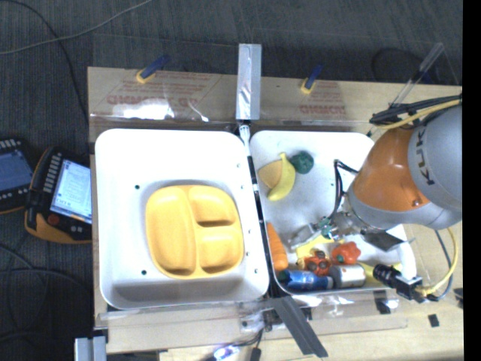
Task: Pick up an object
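The pincer (325, 230), finger state indeterminate, is at the approach step above the right bin's (316, 143) clutter; next: close and lift.

Black letters "KU" read sideways on the grey arm (442, 156), cut off at the frame's edge. Red print runs along the clear sheets (158, 96) behind the bins, mirrored and too faint to make out.
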Tool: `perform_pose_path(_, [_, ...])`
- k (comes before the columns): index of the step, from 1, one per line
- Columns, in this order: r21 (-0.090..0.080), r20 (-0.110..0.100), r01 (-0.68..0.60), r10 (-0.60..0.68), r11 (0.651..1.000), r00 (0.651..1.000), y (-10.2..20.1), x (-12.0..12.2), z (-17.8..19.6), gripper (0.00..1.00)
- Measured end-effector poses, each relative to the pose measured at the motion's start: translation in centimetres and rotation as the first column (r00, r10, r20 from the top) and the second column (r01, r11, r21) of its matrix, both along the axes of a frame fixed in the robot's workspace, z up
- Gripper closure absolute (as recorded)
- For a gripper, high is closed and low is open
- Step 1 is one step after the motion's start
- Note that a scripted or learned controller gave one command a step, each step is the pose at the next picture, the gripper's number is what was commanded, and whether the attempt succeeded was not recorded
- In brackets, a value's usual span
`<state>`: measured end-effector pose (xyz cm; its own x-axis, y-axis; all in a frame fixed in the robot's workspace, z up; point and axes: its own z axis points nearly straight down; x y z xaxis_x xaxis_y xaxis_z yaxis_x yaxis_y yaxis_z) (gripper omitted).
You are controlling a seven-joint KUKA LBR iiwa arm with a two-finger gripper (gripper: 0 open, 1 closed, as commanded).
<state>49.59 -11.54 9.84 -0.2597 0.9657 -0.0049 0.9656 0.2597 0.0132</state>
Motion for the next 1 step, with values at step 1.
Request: perform_pose_path(1, [-0.001,-0.016,0.026,-0.026,1.000,1.000,6.72,10.70,8.47,1.00])
